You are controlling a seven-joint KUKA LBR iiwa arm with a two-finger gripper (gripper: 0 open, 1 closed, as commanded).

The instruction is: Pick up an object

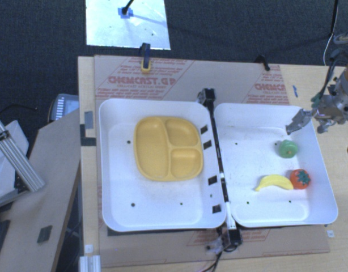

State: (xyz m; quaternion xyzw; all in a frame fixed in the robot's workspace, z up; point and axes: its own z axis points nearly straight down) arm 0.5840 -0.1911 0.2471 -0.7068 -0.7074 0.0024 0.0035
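Observation:
Three small items lie in the right bin [259, 214]: a green round object [287, 148], a yellow banana [274, 182] and a red, tomato-like object [300, 178] touching the banana's right end. My gripper [308, 124] hangs over the bin's far right corner, just above and to the right of the green object. It is open, with nothing between its fingers. One finger [295, 122] points down-left toward the bin floor.
A yellow divided plate [167, 148] lies in the left bin [117, 208]. A black divider strip [215, 152] runs between the two bins. Cardboard [162, 78] underlies the bins, and a metal sheet [127, 16] lies beyond the bench.

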